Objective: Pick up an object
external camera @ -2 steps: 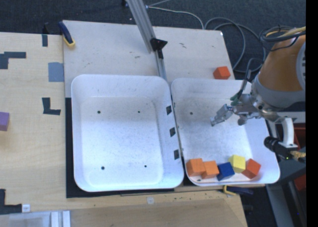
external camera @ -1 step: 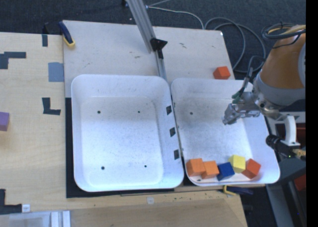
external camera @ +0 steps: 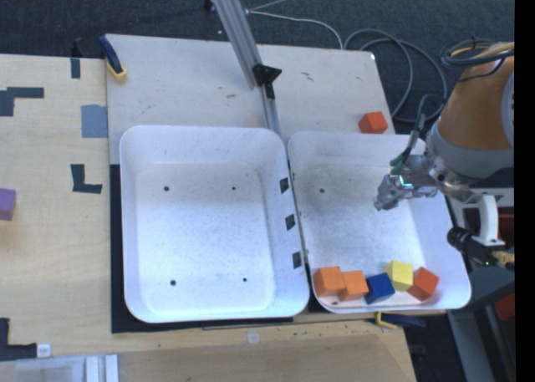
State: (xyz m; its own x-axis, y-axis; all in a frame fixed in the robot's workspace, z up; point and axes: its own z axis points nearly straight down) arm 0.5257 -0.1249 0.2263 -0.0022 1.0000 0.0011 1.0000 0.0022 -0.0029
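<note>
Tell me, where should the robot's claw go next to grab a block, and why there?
Probably toward the near edge of the right bin. The gripper hangs above bare bin floor, while the blocks sit in a row along the near wall: two orange blocks, a blue block, a yellow block and a red-orange block. Nothing lies under it now.

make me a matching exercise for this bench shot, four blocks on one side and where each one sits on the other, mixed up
Blocks:
1. blue block
2. yellow block
3. purple block
4. lone orange block

Places:
A. on the bench beyond the right bin's far rim
B. at the view's left edge, on the wooden surface
C. right bin, near edge, between an orange block and the yellow one
D. right bin, near edge, beside the red block

Pairs: 1-C, 2-D, 3-B, 4-A
</note>
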